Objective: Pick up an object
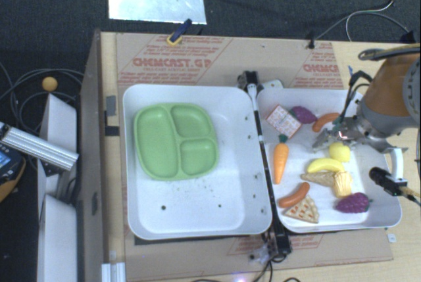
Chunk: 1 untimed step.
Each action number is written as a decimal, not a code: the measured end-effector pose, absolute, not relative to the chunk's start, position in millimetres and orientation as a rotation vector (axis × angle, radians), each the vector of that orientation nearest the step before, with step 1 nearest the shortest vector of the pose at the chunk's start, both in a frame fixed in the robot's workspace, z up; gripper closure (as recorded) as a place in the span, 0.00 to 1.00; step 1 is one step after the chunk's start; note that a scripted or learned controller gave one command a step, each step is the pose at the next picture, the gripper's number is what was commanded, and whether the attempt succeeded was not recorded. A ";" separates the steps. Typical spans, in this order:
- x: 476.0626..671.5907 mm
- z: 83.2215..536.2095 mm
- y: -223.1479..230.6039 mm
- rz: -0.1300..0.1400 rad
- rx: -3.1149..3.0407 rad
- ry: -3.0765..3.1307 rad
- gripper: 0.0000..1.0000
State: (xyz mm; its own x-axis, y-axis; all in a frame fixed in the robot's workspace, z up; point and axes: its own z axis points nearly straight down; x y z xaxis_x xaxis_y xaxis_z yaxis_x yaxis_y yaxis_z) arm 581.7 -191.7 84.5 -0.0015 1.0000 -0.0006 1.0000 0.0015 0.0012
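Note:
The right bin [388, 211] holds several toy foods: a carrot [281, 162], a banana [327, 165], a yellow lemon [340, 152], a checked cracker [283, 120], a purple eggplant [303, 114], an orange sausage [325, 121], a hot dog [293, 194], a waffle wedge [302, 211], purple grapes [352, 202], a bread slice [320, 177] and yellow fries [342, 183]. My gripper [332, 137] reaches in from the right and hangs low over the bin's upper right part, just above the lemon and below the sausage. Nothing is visibly held.
A green divided plate [176, 141] lies in the left bin [197, 215]. A black divider [261, 142] separates the bins. The arm's grey and orange body [391, 100] covers the right bin's far right corner. Cables trail across the cardboard behind.

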 end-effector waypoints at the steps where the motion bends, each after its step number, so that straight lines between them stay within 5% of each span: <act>1: 582.9 95.5 -191.9 0.003 2.215 2.222 1.00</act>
